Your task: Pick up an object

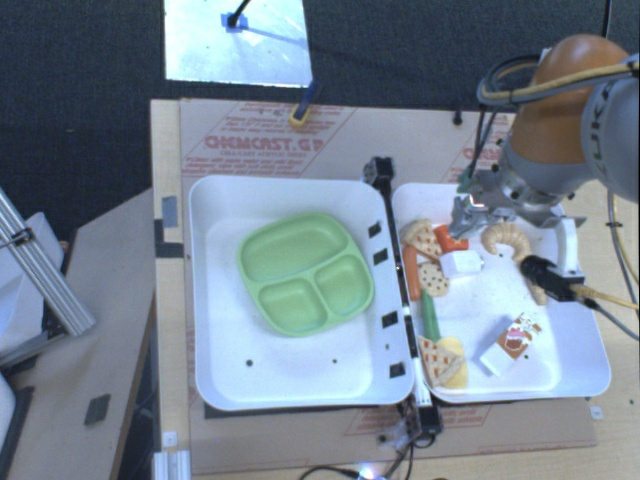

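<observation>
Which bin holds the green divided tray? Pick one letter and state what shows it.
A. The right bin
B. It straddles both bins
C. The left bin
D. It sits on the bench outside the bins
C: the green divided tray lies flat inside the left bin, alone there, while the right bin holds the toy food pieces such as the croissant.

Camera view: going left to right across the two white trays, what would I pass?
Green divided plate → carrot → white block → croissant → small carton.
</observation>
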Controlling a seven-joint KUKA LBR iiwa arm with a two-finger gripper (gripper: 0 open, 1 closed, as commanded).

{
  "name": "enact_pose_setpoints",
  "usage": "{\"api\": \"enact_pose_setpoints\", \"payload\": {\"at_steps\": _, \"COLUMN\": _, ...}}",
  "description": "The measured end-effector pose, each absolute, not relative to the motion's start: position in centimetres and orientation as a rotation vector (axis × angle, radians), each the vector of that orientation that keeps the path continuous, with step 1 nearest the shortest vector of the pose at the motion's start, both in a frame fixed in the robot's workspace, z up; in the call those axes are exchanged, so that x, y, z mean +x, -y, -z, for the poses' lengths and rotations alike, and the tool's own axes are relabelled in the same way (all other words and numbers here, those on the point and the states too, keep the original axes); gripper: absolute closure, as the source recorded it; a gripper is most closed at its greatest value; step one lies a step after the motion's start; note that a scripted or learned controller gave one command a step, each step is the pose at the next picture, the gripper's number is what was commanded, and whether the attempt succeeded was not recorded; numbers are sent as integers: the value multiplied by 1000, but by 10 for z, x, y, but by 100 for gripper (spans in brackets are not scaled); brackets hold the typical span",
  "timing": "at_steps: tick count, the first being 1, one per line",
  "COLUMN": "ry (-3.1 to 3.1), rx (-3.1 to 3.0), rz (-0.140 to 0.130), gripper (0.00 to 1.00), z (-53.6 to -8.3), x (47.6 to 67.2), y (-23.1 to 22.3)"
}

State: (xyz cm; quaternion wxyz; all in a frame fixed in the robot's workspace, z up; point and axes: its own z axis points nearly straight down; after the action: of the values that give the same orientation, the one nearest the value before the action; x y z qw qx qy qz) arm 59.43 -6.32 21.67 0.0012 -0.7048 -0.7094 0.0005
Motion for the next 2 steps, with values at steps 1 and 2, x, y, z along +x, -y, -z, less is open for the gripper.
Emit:
{"api": "enact_pose_setpoints", "payload": {"at_steps": 1, "ry": 2228, "rx": -2211, "rz": 0, "gripper": 100, "z": -219, "x": 557, "y": 24}}
{"api": "enact_pose_setpoints", "payload": {"at_steps": 2, "ry": 2226, "rx": -2215, "rz": 1, "gripper": 100, "z": -235, "x": 524, "y": 15}}
